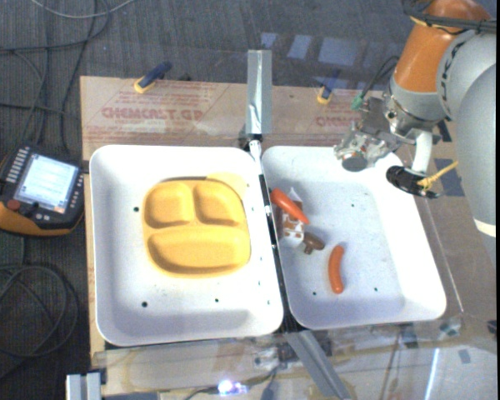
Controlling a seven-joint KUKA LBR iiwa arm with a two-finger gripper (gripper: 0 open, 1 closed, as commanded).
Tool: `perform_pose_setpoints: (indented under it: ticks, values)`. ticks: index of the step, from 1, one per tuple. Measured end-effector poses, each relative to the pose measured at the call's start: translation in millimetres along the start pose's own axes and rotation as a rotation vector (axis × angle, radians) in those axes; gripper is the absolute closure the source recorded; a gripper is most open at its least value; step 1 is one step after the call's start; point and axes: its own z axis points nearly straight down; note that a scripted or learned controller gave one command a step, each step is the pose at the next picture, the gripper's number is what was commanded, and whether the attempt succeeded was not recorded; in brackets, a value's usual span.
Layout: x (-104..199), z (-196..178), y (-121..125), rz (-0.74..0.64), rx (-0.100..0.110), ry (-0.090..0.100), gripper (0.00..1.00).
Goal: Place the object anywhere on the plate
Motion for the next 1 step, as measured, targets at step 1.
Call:
perform_pose_setpoints:
  ticks: [1]
  values:
    - [82.4, 12.4, -23.1, -0.115, 0.001, 0.003, 1.0]
